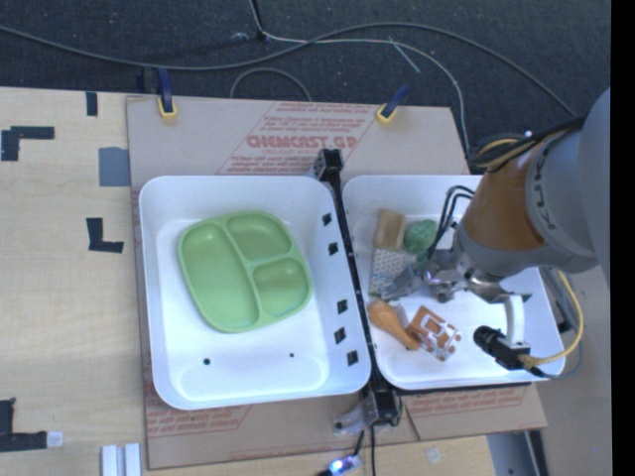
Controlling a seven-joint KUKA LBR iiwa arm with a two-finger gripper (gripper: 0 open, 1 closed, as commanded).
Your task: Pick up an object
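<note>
Hand [429,278] low in the right bin [536,365], grip state unreadable, sits over a grey mesh-patterned piece [389,266]; orange carrot-shaped toy [393,323] just below-left looks light, rigid, probably slick, so I'd pinch it across its thick middle.

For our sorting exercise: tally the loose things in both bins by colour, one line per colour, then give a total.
Green: 2, the divided plate and the round green object
Tan: 1, block
Orange: 1, carrot-like piece
Grey: 1, mesh piece
Orange-and-white: 1, patterned object
Total: 6
</note>
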